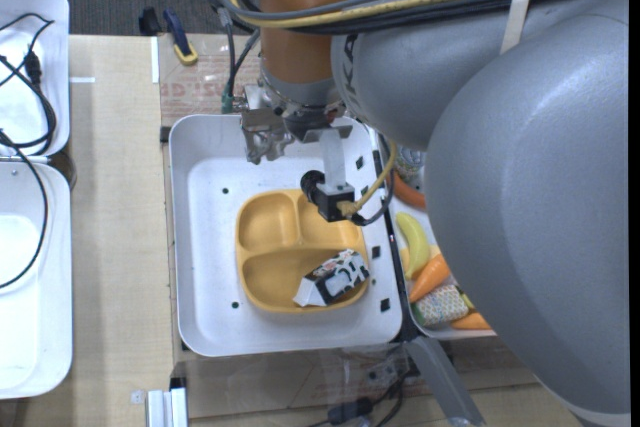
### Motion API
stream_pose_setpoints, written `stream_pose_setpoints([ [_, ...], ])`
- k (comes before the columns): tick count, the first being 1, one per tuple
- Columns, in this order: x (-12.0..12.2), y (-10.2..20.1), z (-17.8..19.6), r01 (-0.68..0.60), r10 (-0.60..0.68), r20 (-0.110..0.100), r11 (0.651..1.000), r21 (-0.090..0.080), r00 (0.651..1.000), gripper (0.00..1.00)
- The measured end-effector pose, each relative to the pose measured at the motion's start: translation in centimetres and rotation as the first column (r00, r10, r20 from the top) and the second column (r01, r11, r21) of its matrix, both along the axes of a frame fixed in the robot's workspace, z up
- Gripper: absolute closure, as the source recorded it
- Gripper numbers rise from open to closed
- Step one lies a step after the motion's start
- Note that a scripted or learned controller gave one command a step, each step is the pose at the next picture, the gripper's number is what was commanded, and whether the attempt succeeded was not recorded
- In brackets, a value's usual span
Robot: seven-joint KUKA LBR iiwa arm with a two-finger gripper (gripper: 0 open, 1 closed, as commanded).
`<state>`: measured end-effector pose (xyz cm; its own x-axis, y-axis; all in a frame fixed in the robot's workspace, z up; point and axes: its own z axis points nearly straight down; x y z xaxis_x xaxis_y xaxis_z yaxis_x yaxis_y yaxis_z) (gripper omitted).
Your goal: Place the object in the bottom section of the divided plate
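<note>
A yellow divided plate [270, 220] lies in the white bin [200, 245] at the middle of the view. A black-and-white packet [335, 280] rests in the plate's bottom section, toward its right rim. My gripper [264, 143] hangs over the bin's far edge, just above the plate's upper sections and well apart from the packet. The orange wrist band [310, 5] and the grey arm cover the bin's upper right corner.
The second bin to the right holds toy food, among it a yellow banana [412, 237] and an orange carrot [430, 275], mostly hidden under the arm. White trays with black cables [25, 95] sit at the far left. A blue-and-yellow tool [178, 37] lies on the bench behind.
</note>
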<state>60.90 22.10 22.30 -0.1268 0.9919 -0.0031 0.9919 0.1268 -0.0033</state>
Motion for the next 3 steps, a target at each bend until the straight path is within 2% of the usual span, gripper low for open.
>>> stream_pose_setpoints([
  [1,-7.1,-5.0,-3.5,0.143,-0.143,-0.002,0.990,-0.001,0.990,1.00],
  [2,-3.2,0.7,0.5,0.364,-0.364,0.002,0.931,-0.001,0.931,1.00],
  [3,-10.5,0.7,0.4,0.452,-0.452,-0.001,0.892,-0.002,0.892,1.00],
])
